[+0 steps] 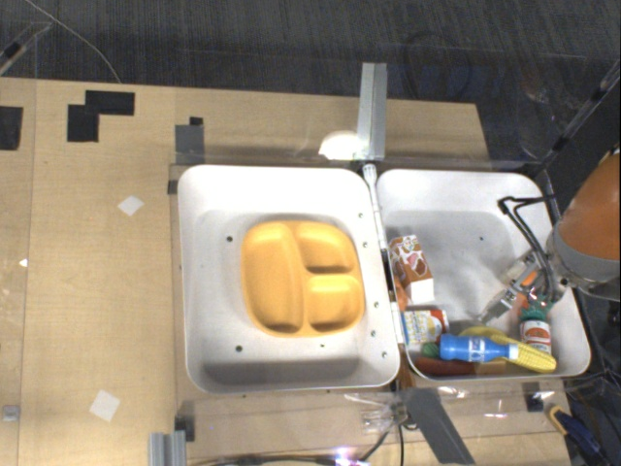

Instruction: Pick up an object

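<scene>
A: Objects for picking crowd the right bin's (456, 187) near side. Where's the pincer (514, 294)?

B: Low over that bin's right part, the arm's orange band (592, 221) cut off by the frame edge. Its fingertips blur into cables, so I cannot tell whether they're spread or pressed together.

A: What's closest?

B: A small red-labelled bottle (536, 330) just beside it; its label is unreadable. Then a corn cob (519, 354) touching a blue bottle (475, 349), partly overlapping.

A: Farther left?

B: A brown-and-white carton (411, 268) near the divider, a colourful box (419, 326) below it. A yellow compartment tray (299, 277) sits in the left bin (209, 260) on the counter (87, 289).
</scene>
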